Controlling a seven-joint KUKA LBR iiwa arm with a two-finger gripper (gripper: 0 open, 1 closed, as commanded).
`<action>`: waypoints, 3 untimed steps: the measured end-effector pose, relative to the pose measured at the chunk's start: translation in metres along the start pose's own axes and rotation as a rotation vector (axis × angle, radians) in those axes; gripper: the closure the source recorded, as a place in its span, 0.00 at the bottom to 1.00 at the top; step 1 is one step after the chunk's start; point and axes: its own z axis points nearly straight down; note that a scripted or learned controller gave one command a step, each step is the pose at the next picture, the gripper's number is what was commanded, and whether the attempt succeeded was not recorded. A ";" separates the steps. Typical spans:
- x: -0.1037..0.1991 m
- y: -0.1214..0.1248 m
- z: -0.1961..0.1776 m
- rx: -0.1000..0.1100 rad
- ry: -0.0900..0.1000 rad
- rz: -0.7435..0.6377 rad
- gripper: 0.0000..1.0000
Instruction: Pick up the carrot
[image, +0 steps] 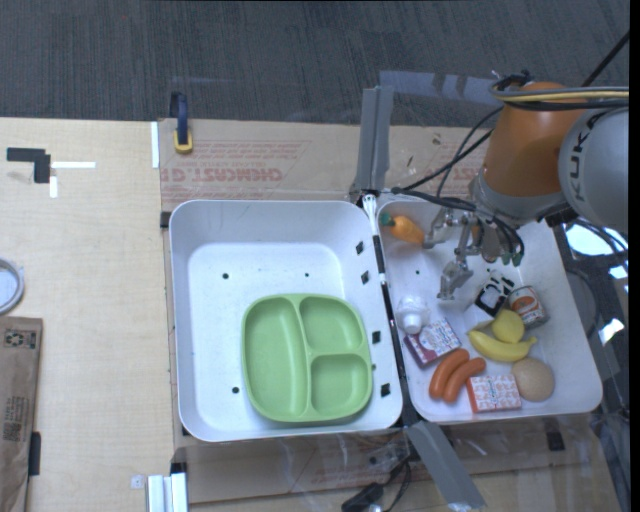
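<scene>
Item: carrot (405, 229), orange with a green tip, lodged in the right bin (580, 400) at roughly the eleven o'clock corner, close against the divider between the two bins. Status: not yet lifted; the carrot is seen lying on the bin floor with nothing closed around it, so the whole of the pick is judged to be outstanding. Item: gripper (456, 283), hung below the grey arm with its orange band (528, 135), which enters from three o'clock. The wrist is held above the upper middle of the right bin, and the tool is pointed downward; its tip is placed at about four o'clock from the carrot, near it but apart. The state of the claw cannot be told from this view. Other contents of the right bin, listed toward six o'clock: a white piece (411, 318), a red packet (433, 341), two sausages (455, 372), a banana (502, 346), a lemon (508, 325), a can (525, 306), an egg (533, 379), a red-and-white box (493, 393). Left bin (200, 230): a green divided plate (305, 356).
</scene>
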 end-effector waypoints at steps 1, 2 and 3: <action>-0.004 0.004 -0.011 -0.006 -0.016 0.000 1.00; 0.021 0.015 0.001 -0.010 -0.009 -0.009 1.00; 0.074 0.030 -0.098 -0.009 -0.012 -0.391 1.00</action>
